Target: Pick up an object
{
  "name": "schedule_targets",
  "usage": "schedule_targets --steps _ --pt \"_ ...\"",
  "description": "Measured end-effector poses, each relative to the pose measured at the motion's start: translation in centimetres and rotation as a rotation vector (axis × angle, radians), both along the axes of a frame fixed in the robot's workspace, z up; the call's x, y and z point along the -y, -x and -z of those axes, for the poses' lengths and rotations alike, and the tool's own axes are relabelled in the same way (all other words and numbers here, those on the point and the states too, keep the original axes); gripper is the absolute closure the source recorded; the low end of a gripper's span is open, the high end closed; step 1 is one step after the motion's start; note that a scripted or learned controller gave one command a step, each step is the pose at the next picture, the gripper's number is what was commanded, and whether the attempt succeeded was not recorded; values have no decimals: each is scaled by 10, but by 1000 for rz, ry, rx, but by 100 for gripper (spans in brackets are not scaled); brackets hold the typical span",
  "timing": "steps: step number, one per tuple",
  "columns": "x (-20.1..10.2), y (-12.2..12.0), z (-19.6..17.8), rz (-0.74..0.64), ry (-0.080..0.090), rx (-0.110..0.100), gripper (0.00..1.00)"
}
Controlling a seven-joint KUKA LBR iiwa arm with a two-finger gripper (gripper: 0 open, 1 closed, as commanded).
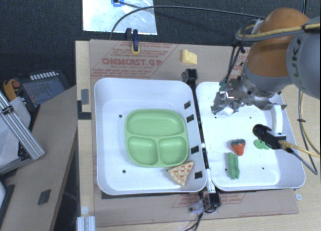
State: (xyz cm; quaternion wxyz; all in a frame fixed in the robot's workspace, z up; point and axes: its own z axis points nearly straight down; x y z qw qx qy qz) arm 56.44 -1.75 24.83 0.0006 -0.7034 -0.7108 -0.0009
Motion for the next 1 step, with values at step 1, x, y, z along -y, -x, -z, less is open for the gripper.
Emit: schedule_targets --steps 1 --pt "-52 5 4 0 0 0 100"
